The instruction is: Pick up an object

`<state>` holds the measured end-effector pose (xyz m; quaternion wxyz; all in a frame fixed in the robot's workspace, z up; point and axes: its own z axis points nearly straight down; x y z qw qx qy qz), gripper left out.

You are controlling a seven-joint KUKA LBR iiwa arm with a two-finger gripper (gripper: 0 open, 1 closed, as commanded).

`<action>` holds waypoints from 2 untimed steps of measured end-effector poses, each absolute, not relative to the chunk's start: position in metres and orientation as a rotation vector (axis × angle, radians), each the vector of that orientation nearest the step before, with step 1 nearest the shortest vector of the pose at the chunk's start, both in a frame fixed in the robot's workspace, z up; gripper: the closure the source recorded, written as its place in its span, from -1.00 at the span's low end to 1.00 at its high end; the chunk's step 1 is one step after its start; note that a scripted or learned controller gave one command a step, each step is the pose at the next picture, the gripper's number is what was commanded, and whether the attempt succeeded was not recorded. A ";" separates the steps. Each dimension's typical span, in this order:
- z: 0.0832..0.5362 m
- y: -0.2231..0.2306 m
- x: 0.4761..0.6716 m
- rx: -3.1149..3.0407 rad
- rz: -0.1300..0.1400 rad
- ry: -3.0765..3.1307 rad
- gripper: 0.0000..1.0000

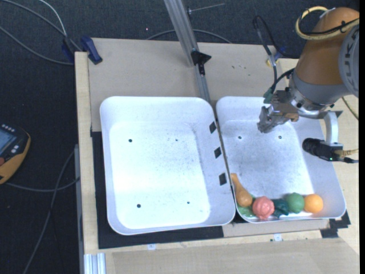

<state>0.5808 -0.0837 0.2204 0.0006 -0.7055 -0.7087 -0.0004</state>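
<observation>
Objects for the pick all sit bunched along the near edge of the right bin (pixel 319 176): an orange carrot-shaped piece (pixel 240 192) lying at a slant against the bin's left wall, a pink ball (pixel 263 207) just beside it, then a green round item (pixel 294 201) and an orange ball (pixel 313 203), with something teal (pixel 281 208) tucked between pink and green. They touch or nearly touch one another in a row. Left bin (pixel 154 164) noted alongside on the bench (pixel 142 61). Gripper (pixel 269 121) hangs over the far part of the right bin, well apart from the cluster; the objects lie toward the near edge from it, the pink ball roughly straight toward the camera side. Nothing visible between its tips. Whether it is open or closed cannot be told from this angle, the wrist hides it. Judgement: next move needs a traverse toward the near edge, then a descent; the tight packing against the wall may spoil a clean grasp.
</observation>
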 end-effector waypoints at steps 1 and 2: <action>0.218 -0.030 0.598 -2.215 -0.002 -2.226 1.00; 0.222 0.033 0.604 -2.215 -0.003 -2.227 1.00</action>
